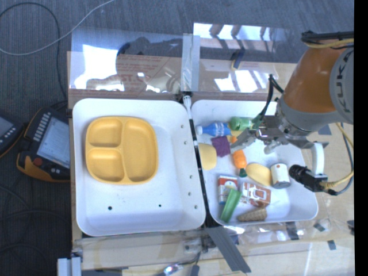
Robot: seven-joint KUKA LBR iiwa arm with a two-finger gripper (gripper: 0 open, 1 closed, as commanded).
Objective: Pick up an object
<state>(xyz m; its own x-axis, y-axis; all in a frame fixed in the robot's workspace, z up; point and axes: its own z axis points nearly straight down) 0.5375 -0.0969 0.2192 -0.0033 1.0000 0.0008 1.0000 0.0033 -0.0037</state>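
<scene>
My gripper hangs over the back middle of the right bin, under the grey wrist and orange band. Just left of it lie a green toy, a blue bottle and a purple piece. An orange carrot sits right below the gripper. Nearer the front are a yellow lemon-like piece, a white cylinder, a red-and-white box, a green cucumber and a brown piece. I see nothing held.
The left bin holds a yellow divided plate. A yellow block leans at the right bin's left wall. A black cable fitting hangs over the right bin's right side. A teach pendant lies left of the bench.
</scene>
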